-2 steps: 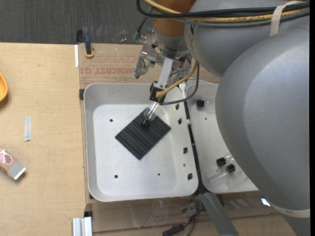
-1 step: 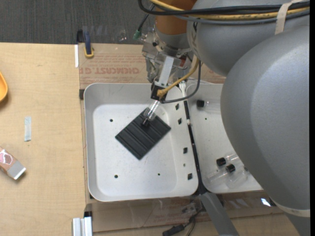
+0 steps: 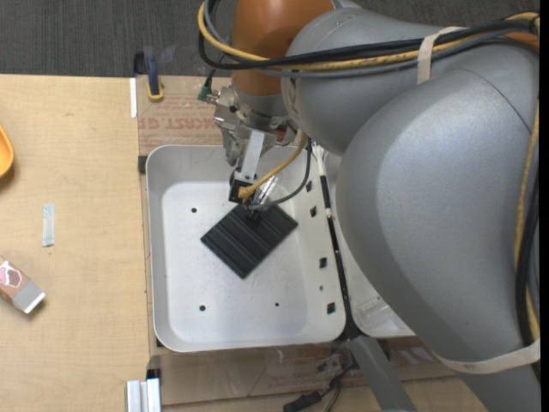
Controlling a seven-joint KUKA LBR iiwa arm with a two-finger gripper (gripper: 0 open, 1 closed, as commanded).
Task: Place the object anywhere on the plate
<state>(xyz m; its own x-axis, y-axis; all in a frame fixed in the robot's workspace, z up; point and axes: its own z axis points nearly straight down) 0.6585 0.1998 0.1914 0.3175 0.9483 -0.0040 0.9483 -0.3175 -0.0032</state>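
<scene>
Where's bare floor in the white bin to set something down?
Bare floor runs along the left wall of the white bin, beside the black ribbed square, and across the near strip between that square and the front wall. It is crowded at the square's far corner, where the gripper hangs, and the arm covers the right side.

Grey KUKA arm point(image 3: 446, 170) with orange band point(image 3: 270, 24)
Smooth, rounded shells are seen; black and yellow cables point(image 3: 360, 59) are strung along them.
</scene>
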